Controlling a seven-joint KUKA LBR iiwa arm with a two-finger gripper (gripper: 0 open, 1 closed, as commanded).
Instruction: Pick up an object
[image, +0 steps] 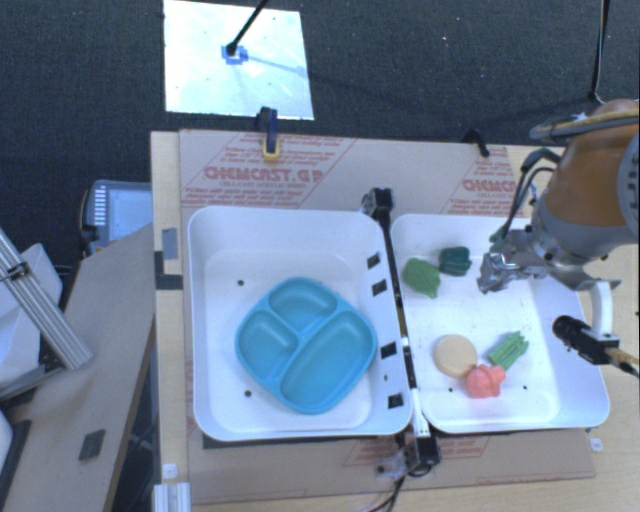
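Note:
The right bin (560, 405) holds several small toys. Two green pieces, a lighter one (421, 277) and a darker one (455, 260), lie near its far left. A tan round piece (455, 354), a pink piece (485, 381) and a green ribbed piece (508, 349) sit close together toward the front. My gripper (492, 276) hangs over the far middle of this bin, just right of the dark green piece and apart from it. Nothing shows between its fingers.
The left bin (215, 240) holds a blue divided plate (304, 343). A black-clipped divider (392, 300) runs between the two bins. Cardboard (300, 170) lies under both, and a metal sheet (238, 60) lies on the floor behind.

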